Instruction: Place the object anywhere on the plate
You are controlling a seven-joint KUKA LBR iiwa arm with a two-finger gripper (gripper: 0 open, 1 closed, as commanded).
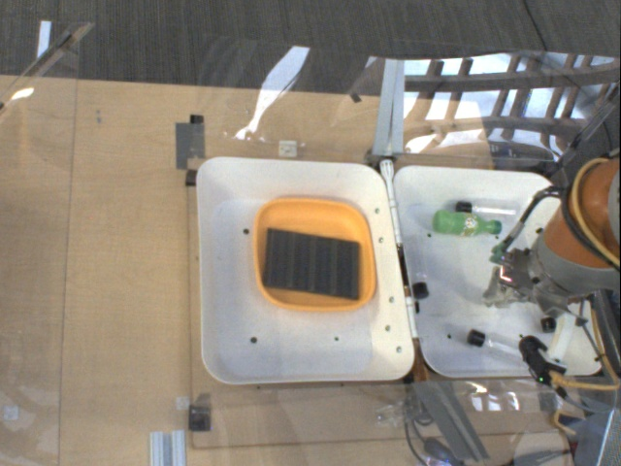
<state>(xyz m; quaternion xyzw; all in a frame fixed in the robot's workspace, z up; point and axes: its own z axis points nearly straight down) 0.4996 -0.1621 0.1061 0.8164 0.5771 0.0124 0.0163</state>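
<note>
The jaws [505,284] sit low in the right bin [437,338], below and to the right of the green bottle [466,224] and apart from it; whether they are open or closed cannot be told, and nothing is seen between them. The bottle lies on its side in the upper part of that bin. In the inspector's judgement the grasp is not yet made: the jaws should be centred across the bottle's body before closing, then carried over the divider to the orange plate [315,212] in the left bin [233,338].
</note>
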